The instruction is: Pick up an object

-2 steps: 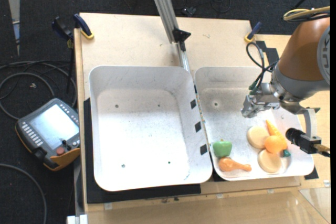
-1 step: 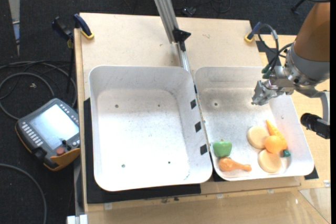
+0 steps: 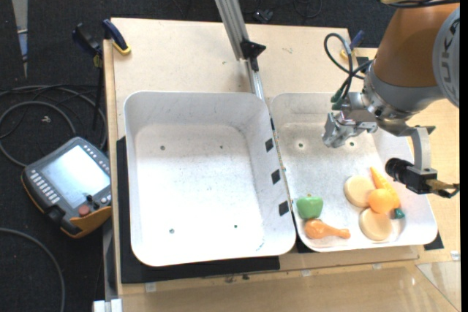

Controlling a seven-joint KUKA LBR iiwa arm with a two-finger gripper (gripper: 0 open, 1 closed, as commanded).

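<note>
My gripper [image 3: 335,137] hangs over the back middle of the right bin [image 3: 307,109], with nothing visible between its fingers. Toy food lies at the bin's front. A green apple [image 3: 310,206] sits by the left wall, and an orange drumstick-shaped piece [image 3: 325,231] lies just in front of it. To the right are a pale round disc [image 3: 358,191], a second pale disc [image 3: 376,225], an orange fruit [image 3: 382,200] and a thin orange carrot piece [image 3: 378,177]. All of these lie well in front of the gripper.
The left bin [image 3: 194,172] stands beside the right one, sharing a raised divider [image 3: 276,164]. A slanted metal pole [image 3: 230,7] rises behind the bins. A teach pendant [image 3: 66,186] lies on the floor at the left.
</note>
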